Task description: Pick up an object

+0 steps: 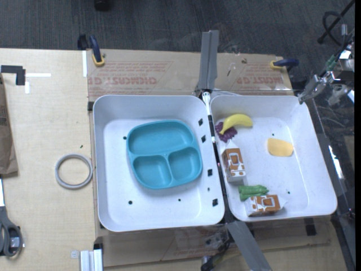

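My end effector [316,86] sits at the upper right of the frame, just outside the top right corner of the right bin [316,168]; it is small and blurred there, so I cannot tell how it stands.

The pickable things all lie in the right bin. A yellow banana [237,121] curves near its upper left, touching a small purple piece [219,128] at its lower end. Below them a white and orange carton [234,164] lies close to the bin's left wall. A pale yellow-orange lump [280,147] rests alone toward the middle right, well apart from the others. Near the lower edge a green toy [252,191] lies against a second orange and white carton [264,204] (the two touch, so they crowd each other).

The left bin [113,196] holds a blue divided plate [164,154] with three compartments.

On the tabletop [45,123], left of the bins, lies a grey ring [73,170], and scissors [10,236] sit at the lower left edge. Blue and yellow clamps [95,51] grip the cardboard behind the bins.
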Robot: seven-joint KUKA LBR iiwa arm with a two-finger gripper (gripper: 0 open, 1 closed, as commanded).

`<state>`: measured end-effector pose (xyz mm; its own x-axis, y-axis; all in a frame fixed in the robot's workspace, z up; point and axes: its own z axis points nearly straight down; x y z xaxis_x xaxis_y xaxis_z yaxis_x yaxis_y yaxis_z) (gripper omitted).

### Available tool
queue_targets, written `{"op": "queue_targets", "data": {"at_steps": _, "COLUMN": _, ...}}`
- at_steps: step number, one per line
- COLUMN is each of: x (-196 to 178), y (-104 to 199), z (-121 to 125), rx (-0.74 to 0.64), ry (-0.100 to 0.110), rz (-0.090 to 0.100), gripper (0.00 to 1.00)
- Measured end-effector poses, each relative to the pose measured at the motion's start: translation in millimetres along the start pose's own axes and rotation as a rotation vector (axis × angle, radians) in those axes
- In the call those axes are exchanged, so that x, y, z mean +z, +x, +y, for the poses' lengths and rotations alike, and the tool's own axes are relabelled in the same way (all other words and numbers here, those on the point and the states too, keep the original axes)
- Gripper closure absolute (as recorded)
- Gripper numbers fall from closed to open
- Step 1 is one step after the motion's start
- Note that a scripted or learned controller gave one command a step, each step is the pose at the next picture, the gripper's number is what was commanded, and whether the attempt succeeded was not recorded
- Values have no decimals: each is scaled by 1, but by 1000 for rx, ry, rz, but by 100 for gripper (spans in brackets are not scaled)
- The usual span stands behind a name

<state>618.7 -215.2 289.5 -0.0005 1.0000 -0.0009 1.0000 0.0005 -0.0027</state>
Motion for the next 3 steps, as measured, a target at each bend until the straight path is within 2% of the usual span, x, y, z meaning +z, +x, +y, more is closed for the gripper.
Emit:
{"op": "queue_targets", "data": {"at_steps": 1, "x": 102, "y": 66, "z": -126, "rx": -215, "ry": 0, "rz": 1, "gripper": 0}}
{"op": "queue_targets", "data": {"at_steps": 2, "x": 123, "y": 44, "z": -17, "rx": -275, "ry": -2, "rz": 0, "gripper": 0}}
{"op": "queue_targets", "data": {"at_steps": 3, "x": 197, "y": 46, "z": -41, "rx": -424, "ry": -4, "rz": -1, "gripper": 0}}
